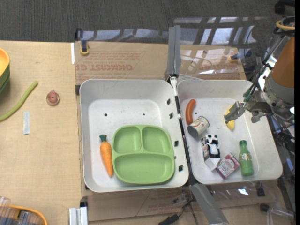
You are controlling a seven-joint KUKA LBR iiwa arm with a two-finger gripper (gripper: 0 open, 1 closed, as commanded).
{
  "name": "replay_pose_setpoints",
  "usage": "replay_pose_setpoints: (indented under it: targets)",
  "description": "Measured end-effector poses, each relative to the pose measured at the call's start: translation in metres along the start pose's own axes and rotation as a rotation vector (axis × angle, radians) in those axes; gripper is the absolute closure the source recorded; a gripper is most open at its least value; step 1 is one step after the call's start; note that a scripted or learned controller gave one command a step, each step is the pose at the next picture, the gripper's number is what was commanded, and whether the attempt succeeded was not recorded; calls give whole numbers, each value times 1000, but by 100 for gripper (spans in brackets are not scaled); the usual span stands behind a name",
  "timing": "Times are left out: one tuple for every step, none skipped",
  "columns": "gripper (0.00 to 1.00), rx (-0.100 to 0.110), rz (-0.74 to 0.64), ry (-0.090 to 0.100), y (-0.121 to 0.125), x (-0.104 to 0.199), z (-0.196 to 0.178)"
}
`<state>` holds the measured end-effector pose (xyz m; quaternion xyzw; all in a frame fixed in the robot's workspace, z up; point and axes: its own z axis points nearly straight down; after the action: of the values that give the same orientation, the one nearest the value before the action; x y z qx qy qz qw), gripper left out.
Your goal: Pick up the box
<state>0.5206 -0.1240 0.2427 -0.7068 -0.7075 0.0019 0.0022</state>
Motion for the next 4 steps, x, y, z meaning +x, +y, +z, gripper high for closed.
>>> replay_pose_setpoints:
  targets:
    - [0,-2,58,0,-44,21,125]
    - [0,-9,-84,0,-41,-37,148]
    - [0,-13,16,10,-37,-63,148]
    - [0,-15,115,10,-36,-61,148]
